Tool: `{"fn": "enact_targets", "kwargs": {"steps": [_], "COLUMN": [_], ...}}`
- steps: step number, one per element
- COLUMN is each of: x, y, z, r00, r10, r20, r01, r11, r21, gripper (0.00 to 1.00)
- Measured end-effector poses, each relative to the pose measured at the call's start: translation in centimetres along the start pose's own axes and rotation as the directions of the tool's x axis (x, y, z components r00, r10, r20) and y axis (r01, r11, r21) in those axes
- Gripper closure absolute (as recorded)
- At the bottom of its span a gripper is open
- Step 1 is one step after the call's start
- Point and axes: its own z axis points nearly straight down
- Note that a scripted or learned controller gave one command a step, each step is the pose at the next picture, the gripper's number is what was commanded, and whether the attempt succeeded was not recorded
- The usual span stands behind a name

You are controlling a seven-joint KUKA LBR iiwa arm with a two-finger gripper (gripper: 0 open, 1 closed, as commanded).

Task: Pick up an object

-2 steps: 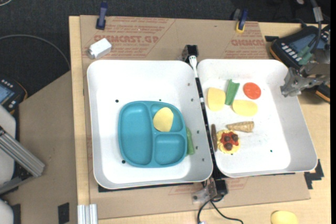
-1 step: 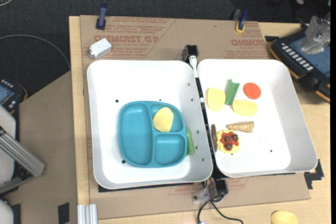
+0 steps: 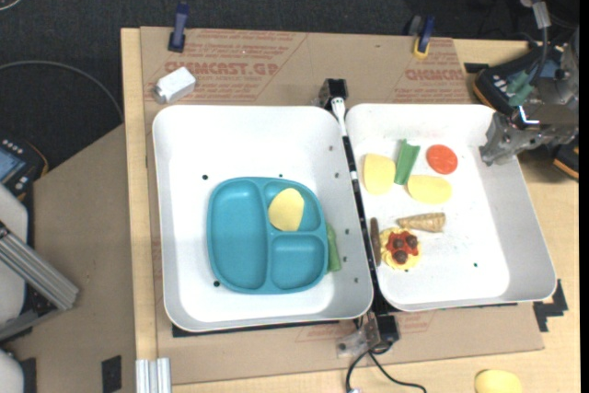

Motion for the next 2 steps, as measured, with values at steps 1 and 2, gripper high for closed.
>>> {"fn": "enact_targets", "kwargs": {"steps": [1, 2], "x": [4.8, 4.3], "y": [0.0, 0.0], "z": [-13.4, -0.1], "r00": [1.000, 1.000], "r10": [-0.009, -0.001], "r20": [0.000, 0.001], "r01": [0.009, 0.001], "r11": [0.999, 1.000], "r21": [-0.030, 0.002], "gripper": [1.00, 1.00]}}
